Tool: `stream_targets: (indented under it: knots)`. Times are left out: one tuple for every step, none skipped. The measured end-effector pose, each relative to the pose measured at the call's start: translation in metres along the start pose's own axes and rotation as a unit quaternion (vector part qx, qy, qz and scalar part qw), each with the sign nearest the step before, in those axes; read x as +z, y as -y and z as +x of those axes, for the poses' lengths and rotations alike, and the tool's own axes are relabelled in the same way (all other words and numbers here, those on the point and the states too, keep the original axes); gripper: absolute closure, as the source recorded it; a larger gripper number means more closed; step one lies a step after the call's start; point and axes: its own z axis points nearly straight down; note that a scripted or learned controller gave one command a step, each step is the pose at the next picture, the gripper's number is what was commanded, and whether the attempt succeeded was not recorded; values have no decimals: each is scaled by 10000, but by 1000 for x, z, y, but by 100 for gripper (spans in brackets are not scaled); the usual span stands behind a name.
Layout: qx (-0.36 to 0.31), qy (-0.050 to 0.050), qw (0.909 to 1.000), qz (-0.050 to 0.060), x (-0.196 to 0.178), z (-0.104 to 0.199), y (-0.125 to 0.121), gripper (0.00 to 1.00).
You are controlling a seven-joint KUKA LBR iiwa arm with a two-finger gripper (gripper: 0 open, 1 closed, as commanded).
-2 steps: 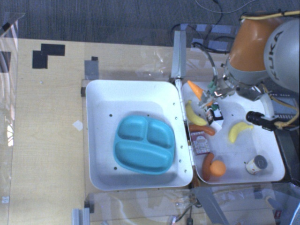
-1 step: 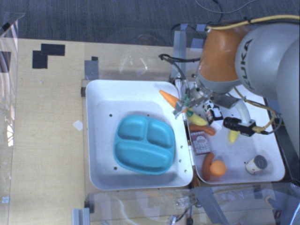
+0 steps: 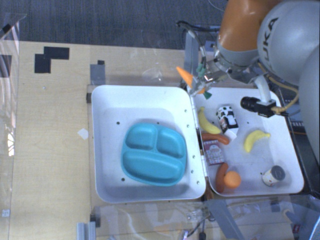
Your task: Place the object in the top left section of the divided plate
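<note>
Orange object: a carrot [image 3: 185,76] sits at the gripper [image 3: 199,84], above the rim between the two bins, at about 1 o'clock from the divided plate [image 3: 154,153].
Pincer state: the carrot appears pinched at the fingertips, its pointed end sticking out toward 10 o'clock; I judge it held, though the grip is small in view.
Plate: blue, three sections, lying in the left bin [image 3: 107,134]; its top left section [image 3: 140,136] is bare.
Step in hand: carrying the carrot across to the plate.
Next move: travel toward 7 o'clock, lower over that section, then release.
Writing: "UKA" on the grey arm [image 3: 285,39]; a red packet [image 3: 214,151] in the right bin [image 3: 285,154] has print too small to read.
</note>
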Motion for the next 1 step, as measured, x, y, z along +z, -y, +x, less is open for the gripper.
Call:
stream_targets:
  knots:
    - [423,-2,9991,1,-31,35,1,100]
